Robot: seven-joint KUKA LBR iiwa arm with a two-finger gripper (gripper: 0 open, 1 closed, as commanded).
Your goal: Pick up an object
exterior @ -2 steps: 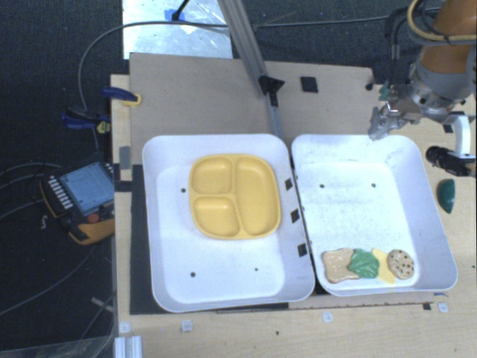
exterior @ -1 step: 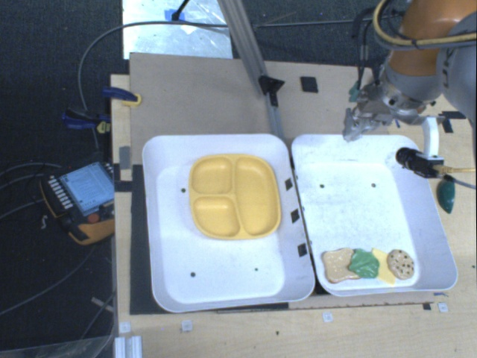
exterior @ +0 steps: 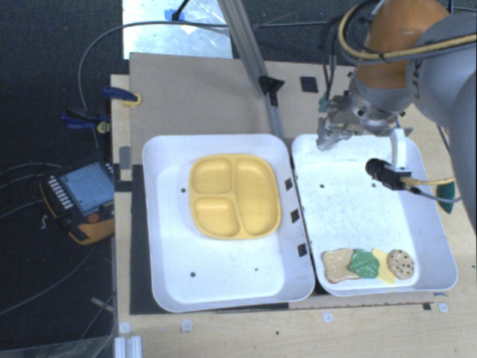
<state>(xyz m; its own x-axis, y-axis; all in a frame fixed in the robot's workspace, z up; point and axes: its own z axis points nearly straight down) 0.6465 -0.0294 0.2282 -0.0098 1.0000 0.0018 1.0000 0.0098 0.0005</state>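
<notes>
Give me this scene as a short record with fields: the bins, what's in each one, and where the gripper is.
left bin: yellow divided plate, three compartments
right bin: toy food along near edge
toy food: toast slice, green leaf, cheese slice, cookie, close together
gripper: above far left corner of right bin, nothing seen in it
arm: enters from right

The arm (exterior: 440, 58) is grey with a rounded orange band (exterior: 399, 21) above the wrist, yellow and black cables looping around it, and a dull metal tool (exterior: 330, 139) at 9 o'clock.
</notes>
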